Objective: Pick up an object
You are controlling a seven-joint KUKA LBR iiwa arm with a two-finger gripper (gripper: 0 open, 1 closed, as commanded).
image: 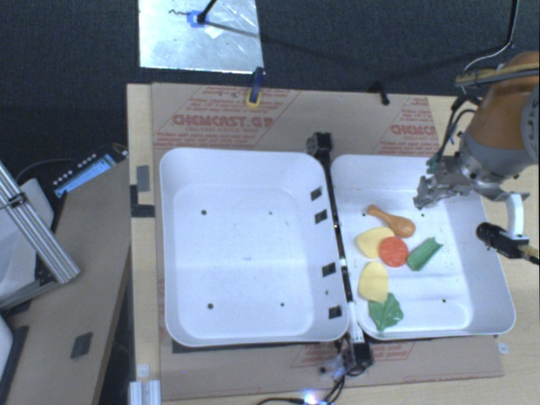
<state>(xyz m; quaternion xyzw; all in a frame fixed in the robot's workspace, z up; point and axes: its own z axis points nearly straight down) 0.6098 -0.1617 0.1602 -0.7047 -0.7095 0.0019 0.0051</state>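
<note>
Right bin (481,310) holds a small cluster of toy food near its middle; left bin (245,243) sits just beside it on the cardboard-covered worktop (354,108)

Pincer (428,194) hangs over the upper part of the right bin, just above and to the right of the cluster, apart from every piece. Nothing seen between its tips; whether it stands wide or narrow cannot be told from this slanted view

Pieces, all smooth and moulded-looking, likely hollow plastic or soft vinyl, so judged light and somewhat slippery, not fragile:
- orange drumstick shape (392,220), nearest the pincer, thin neck at left, bulb at right
- red round piece (393,251), touching a pale yellow lump (369,243)
- green wedge (423,253), just beside the red one
- second yellow lump (374,281), and a leafy green piece (386,312) below it

Judgement: the drumstick is the best candidate, lying apart from the rest; take it across the narrow neck, where rigid tips can close fully. The rounded lumps may squirt out sideways. Crowded red, yellow and green pieces risk a blocked or double grab

Bin walls matte white plastic, floor dotted with small dark holes
</note>
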